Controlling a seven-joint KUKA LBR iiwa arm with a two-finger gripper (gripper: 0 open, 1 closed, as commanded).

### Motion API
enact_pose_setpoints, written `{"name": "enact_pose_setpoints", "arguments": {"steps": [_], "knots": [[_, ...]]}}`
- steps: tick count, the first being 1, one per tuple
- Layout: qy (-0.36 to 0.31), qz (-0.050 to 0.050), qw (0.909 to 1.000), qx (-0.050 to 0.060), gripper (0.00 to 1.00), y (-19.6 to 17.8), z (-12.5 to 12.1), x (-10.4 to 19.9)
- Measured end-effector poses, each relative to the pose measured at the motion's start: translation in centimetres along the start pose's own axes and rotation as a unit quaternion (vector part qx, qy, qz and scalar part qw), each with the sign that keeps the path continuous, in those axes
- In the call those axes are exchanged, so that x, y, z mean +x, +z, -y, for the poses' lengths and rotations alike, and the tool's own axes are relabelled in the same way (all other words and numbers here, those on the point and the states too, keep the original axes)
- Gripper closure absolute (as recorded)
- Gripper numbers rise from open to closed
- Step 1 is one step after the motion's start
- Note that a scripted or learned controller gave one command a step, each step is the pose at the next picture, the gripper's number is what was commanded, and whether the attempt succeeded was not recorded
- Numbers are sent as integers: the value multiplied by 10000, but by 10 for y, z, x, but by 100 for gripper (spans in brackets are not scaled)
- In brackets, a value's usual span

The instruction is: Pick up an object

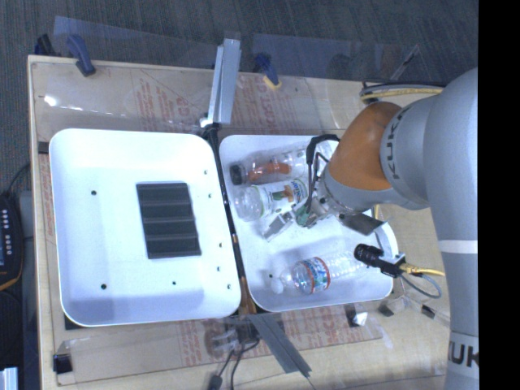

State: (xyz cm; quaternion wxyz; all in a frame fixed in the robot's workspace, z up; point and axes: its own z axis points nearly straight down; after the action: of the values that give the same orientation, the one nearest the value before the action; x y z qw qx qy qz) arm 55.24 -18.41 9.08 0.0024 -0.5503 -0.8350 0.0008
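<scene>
Jaws hang low in right bin (258, 254), beside clear bottle (275, 196).

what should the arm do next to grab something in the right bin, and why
Probably a short drop of the end effector onto the green-labelled bottle. It sits right at that bottle's end in the right bin, while the blue-labelled bottle lies farther off, so this looks like the nearest target.

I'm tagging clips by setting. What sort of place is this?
Probably a robotics lab with a bin-picking test setup: a KUKA arm reaches over the right bin, which holds plastic bottles, beside the left bin on a wooden bench.
</scene>
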Motion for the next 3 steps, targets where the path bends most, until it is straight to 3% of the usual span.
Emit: {"name": "enact_pose_setpoints", "arguments": {"steps": [1, 2, 3], "knots": [[-178, 2, 9998, 6, 0, -5, -61, 9], [963, -113, 9950, 230, 0, -10, -92, -15], [1530, 7, 9882, -13, 0, -98, -13, -31]]}}
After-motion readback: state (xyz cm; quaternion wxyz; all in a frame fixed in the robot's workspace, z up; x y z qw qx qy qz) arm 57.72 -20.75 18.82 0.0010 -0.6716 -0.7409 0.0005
